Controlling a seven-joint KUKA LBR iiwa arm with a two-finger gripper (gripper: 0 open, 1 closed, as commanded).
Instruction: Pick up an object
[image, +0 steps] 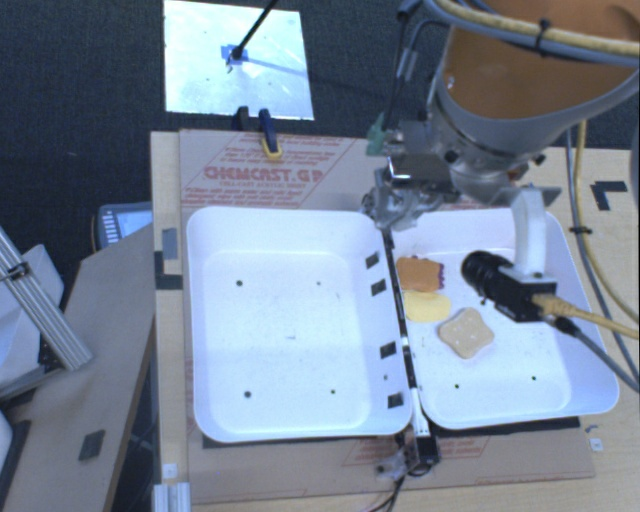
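Dark carpet rings the counter (260, 165). Pincer (392, 207), width untellable, should shift from the bin's back corner onto the toast (466, 333).

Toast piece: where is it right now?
The toast piece lies in the right bin, near the divider, just below the yellow slice.

Robotics lab. Surface (170, 330) of bare board, two white bins (280, 330) clipped side by side, printed cardboard sheet (265, 170) beneath. Cables (590, 320) run loose over right bin. Aluminium rail (40, 310) at left, metal plate (240, 60) on dark carpet (70, 100).
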